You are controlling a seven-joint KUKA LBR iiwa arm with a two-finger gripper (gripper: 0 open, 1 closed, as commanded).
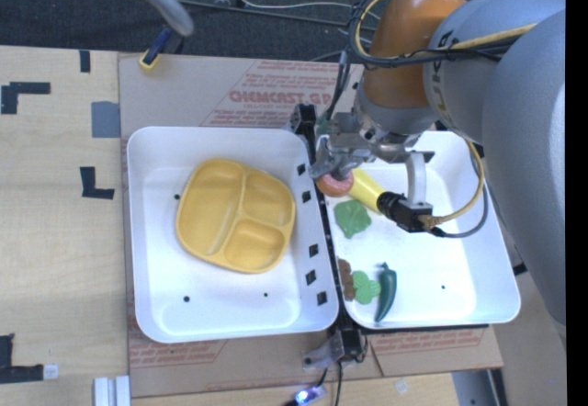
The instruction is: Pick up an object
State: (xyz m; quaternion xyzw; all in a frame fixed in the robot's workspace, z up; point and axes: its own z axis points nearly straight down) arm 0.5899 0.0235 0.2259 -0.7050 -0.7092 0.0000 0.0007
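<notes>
My gripper [333,167] hangs low over the near-left part of the right bin [459,285], close to the wall between the two bins. Right under it lies a pink and red ring-shaped toy [336,185], partly covered by the gripper body; I cannot see whether it is held. A pale green leafy piece [353,218] lies just in front of it. Nearer the front edge are a dark green pepper [385,292], a small green piece [366,287] and a brown bit [345,276].
The left bin [156,303] holds a yellow divided plate [237,215] in its middle. The arm's grey body and orange band [413,18] cover the right bin's back and right side. Bare white floor shows at the right bin's front right.
</notes>
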